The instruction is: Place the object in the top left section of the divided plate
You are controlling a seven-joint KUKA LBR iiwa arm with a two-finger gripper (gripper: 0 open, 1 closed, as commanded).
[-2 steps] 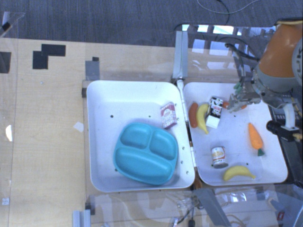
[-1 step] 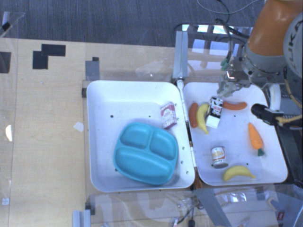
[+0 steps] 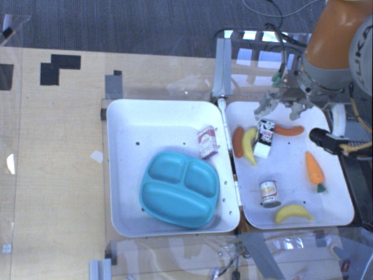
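The blue divided plate (image 3: 180, 190) lies in the left bin (image 3: 125, 156), toward its front. My gripper (image 3: 280, 107) hangs over the back of the right bin (image 3: 338, 206), its fingers spread open with nothing between them. Just below it stands a small black-and-white carton (image 3: 265, 137). An orange-red sausage (image 3: 289, 130) lies to the carton's right, and a yellow banana (image 3: 249, 146) and a red sausage (image 3: 238, 142) lie to its left.
A red-and-white packet (image 3: 207, 142) rests in the left bin behind the plate, near the divider between bins. The right bin also holds a carrot (image 3: 315, 169), a small can (image 3: 268, 192) and a second banana (image 3: 293, 213). Cables loop behind the arm.
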